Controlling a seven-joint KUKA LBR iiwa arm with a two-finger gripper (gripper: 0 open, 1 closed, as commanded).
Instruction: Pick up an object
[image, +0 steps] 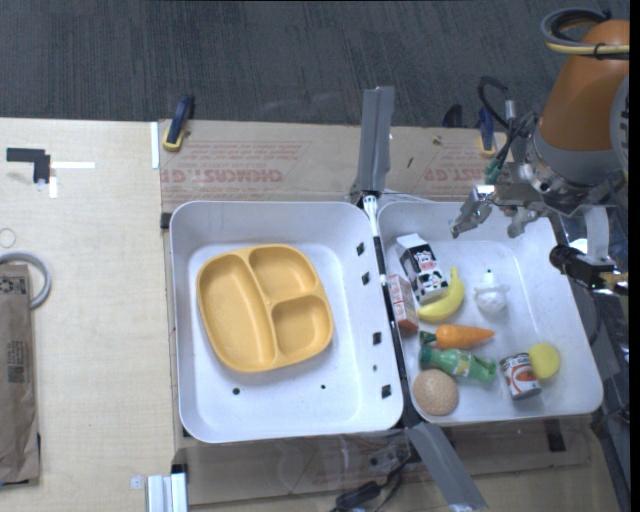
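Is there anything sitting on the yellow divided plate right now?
No, the yellow divided plate in the left bin has all three compartments bare.

Only readable text – red block letters on the brown cardboard sheet (262, 163) lying under the far edge of the two bins. Print is upside down from this camera and appears to read "CHEMCAST GP", with a smaller line beside it too blurred to make out. Brown paper bag (17, 372) at the left edge has dark print – illegible. Small red-and-white can (519, 376) and black-and-white cow-pattern carton (421, 268) carry labels, too small to read.
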